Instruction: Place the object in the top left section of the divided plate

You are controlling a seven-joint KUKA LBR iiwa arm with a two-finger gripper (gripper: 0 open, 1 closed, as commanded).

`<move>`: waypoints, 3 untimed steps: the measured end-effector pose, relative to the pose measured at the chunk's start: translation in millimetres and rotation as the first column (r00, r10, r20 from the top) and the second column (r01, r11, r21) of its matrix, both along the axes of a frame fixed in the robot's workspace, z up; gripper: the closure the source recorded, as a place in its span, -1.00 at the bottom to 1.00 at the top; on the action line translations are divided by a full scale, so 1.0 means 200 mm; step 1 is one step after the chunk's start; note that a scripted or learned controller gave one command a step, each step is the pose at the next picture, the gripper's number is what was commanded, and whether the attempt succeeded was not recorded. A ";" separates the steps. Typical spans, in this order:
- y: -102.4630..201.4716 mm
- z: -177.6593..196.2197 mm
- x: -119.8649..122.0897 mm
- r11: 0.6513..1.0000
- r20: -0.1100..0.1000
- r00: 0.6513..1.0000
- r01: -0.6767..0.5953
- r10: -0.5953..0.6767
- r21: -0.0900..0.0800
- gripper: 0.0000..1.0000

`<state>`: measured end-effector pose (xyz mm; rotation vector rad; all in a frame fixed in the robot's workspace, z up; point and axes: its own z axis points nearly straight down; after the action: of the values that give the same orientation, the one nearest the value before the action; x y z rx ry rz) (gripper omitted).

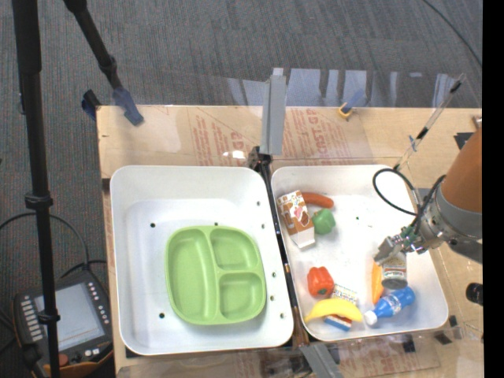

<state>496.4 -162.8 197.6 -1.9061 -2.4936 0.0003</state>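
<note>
A light green divided plate lies in the left bin, with one long section on its left and two smaller ones on its right; nothing lies in it. My gripper is low over the right side of the right bin, just above a small can. An orange carrot-like piece lies against the can's left side, and a clear bottle with a blue cap lies just below it. Nothing is seen held.
The right bin also holds a small carton, a sausage, a green pepper, a red pepper, a banana and a small packet. A black cable loops over the bin near the arm.
</note>
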 end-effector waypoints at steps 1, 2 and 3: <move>0.47 -0.01 -0.09 0.976 -0.004 0.976 -0.220 0.220 0.002 1.00; 0.46 0.10 0.05 0.995 -0.003 0.995 -0.100 0.100 -0.001 1.00; 0.48 0.07 -0.06 0.996 -0.005 0.996 -0.091 0.091 0.000 1.00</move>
<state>484.7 -66.2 211.0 -1.7890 -2.5749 0.0054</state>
